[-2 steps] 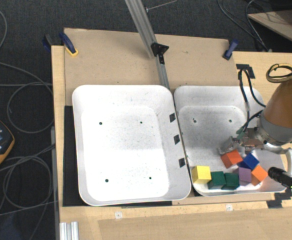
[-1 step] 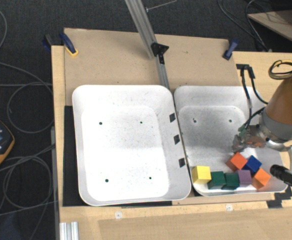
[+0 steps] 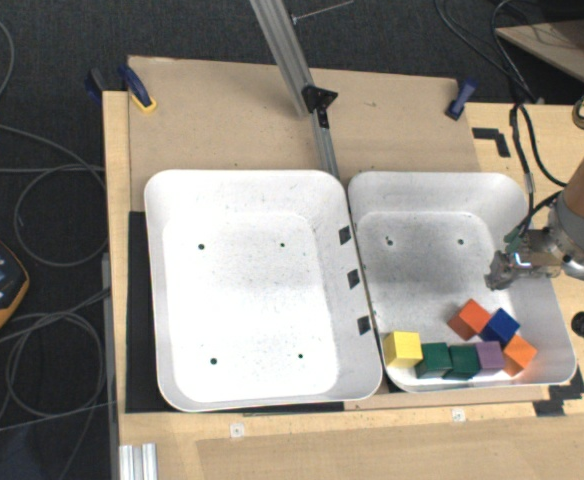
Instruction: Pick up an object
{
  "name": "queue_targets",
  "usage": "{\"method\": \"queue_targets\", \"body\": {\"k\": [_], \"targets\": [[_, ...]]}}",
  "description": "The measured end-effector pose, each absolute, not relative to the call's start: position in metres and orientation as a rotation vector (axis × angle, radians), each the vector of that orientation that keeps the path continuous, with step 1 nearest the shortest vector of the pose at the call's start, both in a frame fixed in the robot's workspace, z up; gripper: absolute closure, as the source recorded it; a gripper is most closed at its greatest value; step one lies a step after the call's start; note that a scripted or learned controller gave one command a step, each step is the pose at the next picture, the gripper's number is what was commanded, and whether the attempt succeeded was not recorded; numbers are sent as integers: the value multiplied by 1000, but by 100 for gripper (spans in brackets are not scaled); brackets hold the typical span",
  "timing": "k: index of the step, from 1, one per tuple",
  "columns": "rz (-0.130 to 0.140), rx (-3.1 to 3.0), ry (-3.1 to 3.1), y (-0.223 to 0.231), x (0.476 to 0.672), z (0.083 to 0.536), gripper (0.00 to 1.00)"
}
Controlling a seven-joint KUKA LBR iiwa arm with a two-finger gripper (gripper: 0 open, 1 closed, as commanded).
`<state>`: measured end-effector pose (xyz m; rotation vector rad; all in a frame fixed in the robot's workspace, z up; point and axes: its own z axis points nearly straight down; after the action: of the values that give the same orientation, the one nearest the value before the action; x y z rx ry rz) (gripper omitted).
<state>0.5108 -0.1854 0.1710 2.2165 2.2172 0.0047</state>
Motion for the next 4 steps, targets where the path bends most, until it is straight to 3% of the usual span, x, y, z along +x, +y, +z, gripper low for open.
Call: {"method": "queue_targets", "body": {"k": [2, 4], "targets": [[6, 2213, 2219, -186, 516, 269, 100], [1, 2216, 2233, -75, 517, 261, 100]]}}
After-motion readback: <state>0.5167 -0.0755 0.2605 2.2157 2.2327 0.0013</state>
